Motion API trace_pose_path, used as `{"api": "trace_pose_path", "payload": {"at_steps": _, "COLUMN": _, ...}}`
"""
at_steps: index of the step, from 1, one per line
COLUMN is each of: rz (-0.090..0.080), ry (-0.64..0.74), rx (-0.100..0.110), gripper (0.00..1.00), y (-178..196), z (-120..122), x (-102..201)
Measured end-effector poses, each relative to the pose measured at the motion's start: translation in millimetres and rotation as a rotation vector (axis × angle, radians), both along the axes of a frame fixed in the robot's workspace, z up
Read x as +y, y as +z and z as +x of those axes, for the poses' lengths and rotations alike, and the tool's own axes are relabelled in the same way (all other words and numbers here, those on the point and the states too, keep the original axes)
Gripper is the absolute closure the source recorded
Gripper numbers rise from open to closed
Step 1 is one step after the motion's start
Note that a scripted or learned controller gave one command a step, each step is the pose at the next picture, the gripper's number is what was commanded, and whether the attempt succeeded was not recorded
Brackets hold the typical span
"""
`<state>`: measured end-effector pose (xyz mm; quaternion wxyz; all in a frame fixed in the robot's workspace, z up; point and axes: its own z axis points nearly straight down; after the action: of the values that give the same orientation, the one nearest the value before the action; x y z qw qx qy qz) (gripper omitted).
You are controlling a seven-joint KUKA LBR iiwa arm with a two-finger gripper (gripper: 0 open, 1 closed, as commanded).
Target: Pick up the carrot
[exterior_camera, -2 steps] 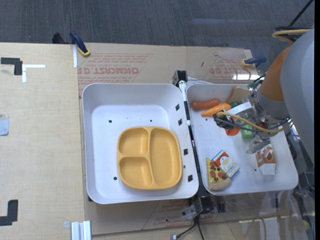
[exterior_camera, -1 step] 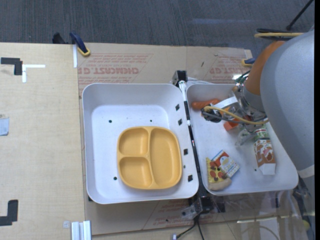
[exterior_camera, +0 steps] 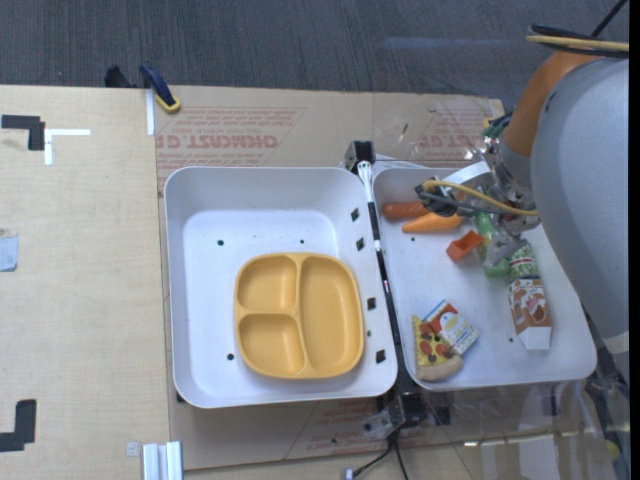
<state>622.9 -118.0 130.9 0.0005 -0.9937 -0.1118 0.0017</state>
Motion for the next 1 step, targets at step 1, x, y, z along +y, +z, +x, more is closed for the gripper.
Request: {"api": "trace_pose_path", "payload": {"at_steps": 1, "rz": 0.001, "ry": 0.011, "rx": 0.008, "gripper": 0.00, "y": -40.3, "z": -0.3, "x": 22.7}}
